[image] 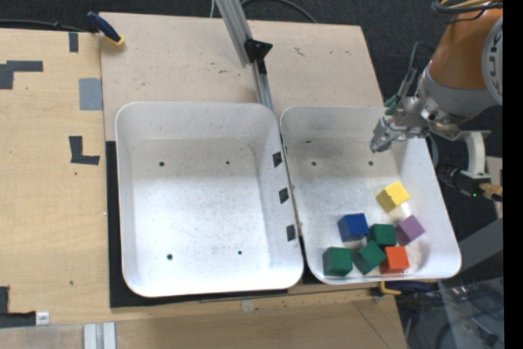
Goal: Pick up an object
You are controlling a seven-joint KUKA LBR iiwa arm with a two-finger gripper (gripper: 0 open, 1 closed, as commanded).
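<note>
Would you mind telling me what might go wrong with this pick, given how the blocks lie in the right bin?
The green blocks, blue block and orange block sit packed together, so a grasp may catch two or slip. The cluster hugs the right bin's near wall, so the gripper may strike it.

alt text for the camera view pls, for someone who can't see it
The grey-and-orange arm reaches in from the right, its end effector over the upper part of the right bin, apart from the blocks. Yellow, purple, blue, orange and green blocks cluster in that bin's near right corner. The left bin sits beside it.
</note>
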